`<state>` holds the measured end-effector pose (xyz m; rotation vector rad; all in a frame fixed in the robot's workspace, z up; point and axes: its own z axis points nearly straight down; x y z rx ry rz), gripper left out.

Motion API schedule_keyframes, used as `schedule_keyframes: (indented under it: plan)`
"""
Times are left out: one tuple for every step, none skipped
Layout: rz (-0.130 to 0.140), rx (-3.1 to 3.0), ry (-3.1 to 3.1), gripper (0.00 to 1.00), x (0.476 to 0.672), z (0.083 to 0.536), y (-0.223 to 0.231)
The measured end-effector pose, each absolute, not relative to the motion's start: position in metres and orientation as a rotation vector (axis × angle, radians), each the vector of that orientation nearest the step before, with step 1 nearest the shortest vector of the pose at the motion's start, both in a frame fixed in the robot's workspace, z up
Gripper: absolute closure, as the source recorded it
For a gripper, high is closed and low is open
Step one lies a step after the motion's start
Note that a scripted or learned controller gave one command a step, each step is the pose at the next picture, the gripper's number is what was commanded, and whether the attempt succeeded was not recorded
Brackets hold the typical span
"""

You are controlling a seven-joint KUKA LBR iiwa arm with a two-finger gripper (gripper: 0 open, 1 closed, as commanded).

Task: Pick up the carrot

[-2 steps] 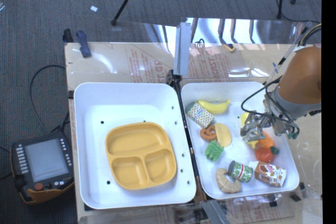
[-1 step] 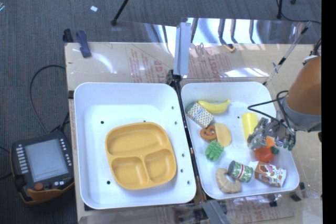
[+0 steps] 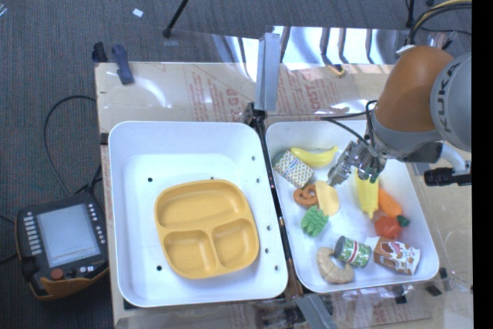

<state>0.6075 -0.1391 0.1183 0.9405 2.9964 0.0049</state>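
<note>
While the arm reaches in from the right, scanning left to right: a grey teach pendant sits on the dark carpet beside the bench. Left bin is smooth white plastic with rounded corners; inside lies a yellow tray, matte, three shallow compartments. Right bin is the same white plastic and crowded. Near its left wall is a patterned packet, a curved banana just behind it, a brown pretzel shape, a pale yellow wedge and a knobbly green piece. Toward the front: a tan croissant, a small can, a printed carton. The gripper hangs over the bin's middle, above a yellow corn cob; whether its fingers are apart or closed, cannot tell. The carrot is orange, smooth, tapered, lying just right of the corn cob, touching it, with a red tomato at its lower end. Some bare floor shows between carrot and the right wall; other sides are tight.
</note>
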Motion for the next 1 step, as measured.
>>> schedule_keyframes:
  plan:
    - [0.002, 0.722, 3.057, 1.0, 0.5914, 0.1023, -0.2044]
